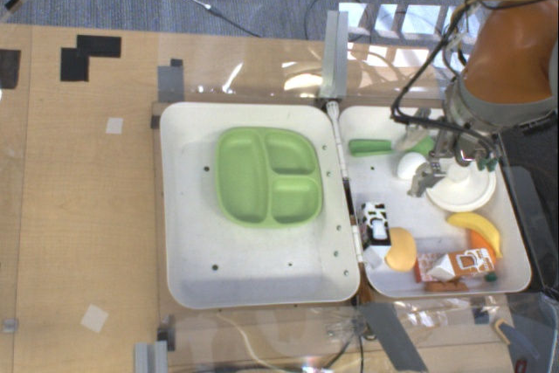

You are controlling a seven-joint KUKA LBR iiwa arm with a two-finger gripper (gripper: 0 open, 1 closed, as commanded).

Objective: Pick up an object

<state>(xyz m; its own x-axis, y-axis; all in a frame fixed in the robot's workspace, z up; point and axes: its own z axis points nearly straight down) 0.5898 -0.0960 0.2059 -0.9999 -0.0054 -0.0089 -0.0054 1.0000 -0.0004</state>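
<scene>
My gripper (444,170) hangs over the back of the right bin (522,275), above the edge of a white plate (463,190) and next to a small white cup (409,163). Its fingers stand apart with nothing between them. A green stick-shaped object (370,147) lies at the back left of that bin. A banana (477,231) lies in front of the plate. Nearer the front are an orange-yellow piece (402,250), a black and white item (376,222) and a small orange carton (456,266).
The left bin (183,266) holds a green divided plate (267,175). A grey divider post (332,57) rises behind the wall between the bins. Black cables (419,87) loop from the arm over the back of the right bin.
</scene>
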